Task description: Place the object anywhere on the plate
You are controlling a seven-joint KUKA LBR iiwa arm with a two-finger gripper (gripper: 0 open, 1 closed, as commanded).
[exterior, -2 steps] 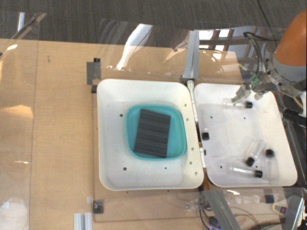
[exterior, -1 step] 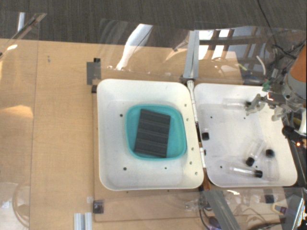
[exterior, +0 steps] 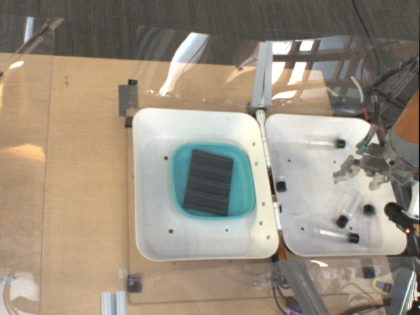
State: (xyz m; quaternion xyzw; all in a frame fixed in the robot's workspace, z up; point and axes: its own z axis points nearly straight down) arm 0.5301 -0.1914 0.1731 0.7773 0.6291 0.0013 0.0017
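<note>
From the overhead camera view we see 2 shallow white bins side by side on a pale wooden bench point(exterior: 65, 176). In the left bin point(exterior: 151, 235) sits a teal plate point(exterior: 244, 189) with rounded corners, and on that plate lies a dark ribbed block point(exterior: 209, 182), slightly tilted, resting well inside the plate's rim and touching nothing else. The right bin point(exterior: 295, 176) holds several small clear vials with black caps: 1 vial point(exterior: 323, 141) lies near the far wall, another point(exterior: 336, 234) lies along the near wall, and 2 more point(exterior: 348, 210) stand or lie close together between them; a small black piece point(exterior: 281, 186) sits by the bin's left wall. The arm point(exterior: 408, 126) comes in from the right, and its gripper point(exterior: 361, 169) hangs over the right bin's right half, well apart from the plate; we see nothing held between its pale fingers point(exterior: 343, 170), which look spread apart.
</note>
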